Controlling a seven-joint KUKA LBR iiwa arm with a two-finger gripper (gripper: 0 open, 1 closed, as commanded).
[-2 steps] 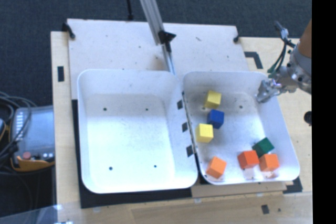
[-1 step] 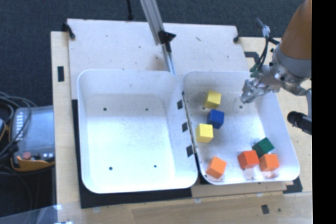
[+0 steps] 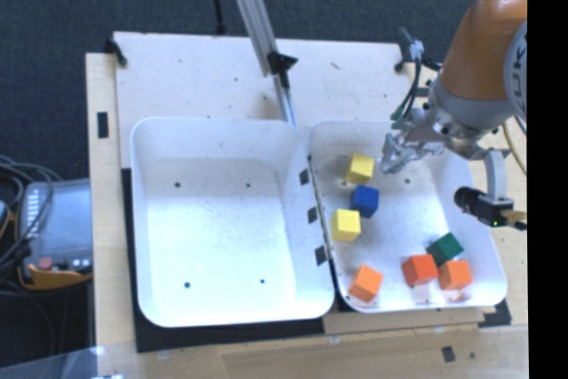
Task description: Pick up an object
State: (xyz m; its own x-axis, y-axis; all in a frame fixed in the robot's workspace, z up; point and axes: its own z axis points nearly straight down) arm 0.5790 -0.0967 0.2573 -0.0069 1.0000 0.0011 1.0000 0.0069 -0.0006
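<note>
At the far left edge of the frame you have a grey control box with cables [image 3: 55,231] sitting off the bench. Next comes the shallow white plastic bin on the left [image 3: 155,146], filling the centre-left of the frame. A slanted silver aluminium rail [image 3: 251,4] runs down from the top centre to the gap between the 2 bins.

The shallow white plastic bin on the right [image 3: 398,308] carries 7 blocks. Along its left side you see a yellow cube in the upper part [image 3: 360,168], a blue cube [image 3: 365,200] just below it, a second yellow cube [image 3: 346,225] beneath that, and an orange cube [image 3: 366,283] near the bottom rim. Toward the lower right of that bin sit a red-orange cube [image 3: 419,269], a dark green cube [image 3: 445,247] touching it above, and another orange cube [image 3: 455,274] just beside both.

The grey two-finger gripper [image 3: 391,162] hangs over the upper part of the right bin, just right of the upper yellow cube. You cannot tell how its jaws stand. The grey arm with its orange band [image 3: 484,40] occupies the upper right.
</note>
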